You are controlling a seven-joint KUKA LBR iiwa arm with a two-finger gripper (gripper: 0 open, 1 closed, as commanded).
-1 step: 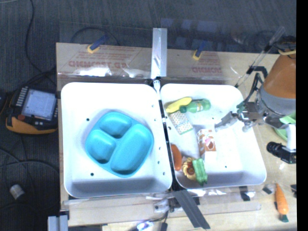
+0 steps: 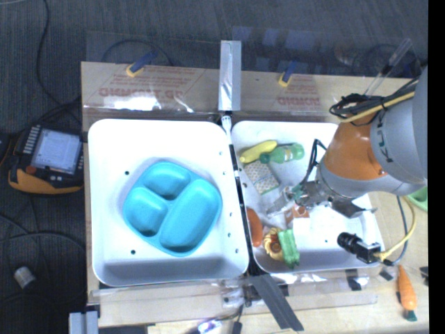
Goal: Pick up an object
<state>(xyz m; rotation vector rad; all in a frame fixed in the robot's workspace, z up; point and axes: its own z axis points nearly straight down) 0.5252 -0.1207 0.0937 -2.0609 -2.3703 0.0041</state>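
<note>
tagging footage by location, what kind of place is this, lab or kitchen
Most likely a robotics lab: a grey and orange arm reaches over two white bins, one holding a blue divided tray, the other toy food like a banana.

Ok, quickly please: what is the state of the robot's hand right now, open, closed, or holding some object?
Hand: low in the right shallow white bin among the cluttered items; whether it is open, closed or holding anything cannot be told.
</note>
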